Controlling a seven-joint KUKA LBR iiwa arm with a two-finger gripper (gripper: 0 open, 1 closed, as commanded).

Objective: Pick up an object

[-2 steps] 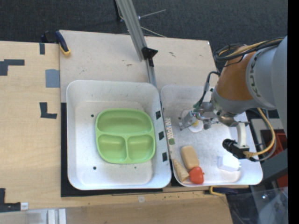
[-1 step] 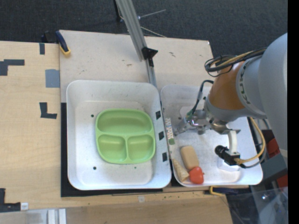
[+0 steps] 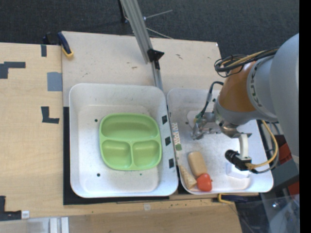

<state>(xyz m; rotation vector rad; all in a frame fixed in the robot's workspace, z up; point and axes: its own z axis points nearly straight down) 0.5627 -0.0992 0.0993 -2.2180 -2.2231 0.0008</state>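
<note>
arm: grey kuka iiwa arm with an orange band, entering from 3 o'clock and reaching over the right bin.
gripper: gripper sits low over the upper middle of the right bin; finger opening cannot be told, and nothing is visible between the fingers.
tan block: tan block lies on the right bin floor at 6 o'clock from the gripper, apart from it.
red ball: red ball touches the tan block's lower end, near the bin's front wall.
left bin: left bin at 9 o'clock from the right bin, walls touching.
green tray: three-compartment green tray lies flat in the left bin's middle.
</note>
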